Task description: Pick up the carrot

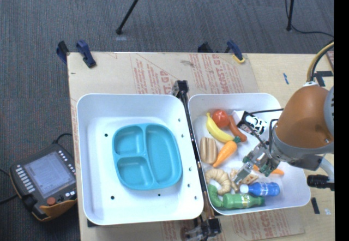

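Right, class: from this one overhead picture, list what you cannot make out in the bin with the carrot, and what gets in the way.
1. Camera view: an orange scrap pokes out beneath the arm, which covers the rest; what it is cannot be told.
2. Camera view: the gripper covers whatever lies directly beneath it.
3. Camera view: the blue bottle has a label too small to read.

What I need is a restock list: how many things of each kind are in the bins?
Produce: 4, banana, tomato, carrot, orange-red piece
Bread: 2, bun, croissant
Bottles: 2, green bottle, blue bottle
Plates: 1, blue plate
Total: 9 plainly visible
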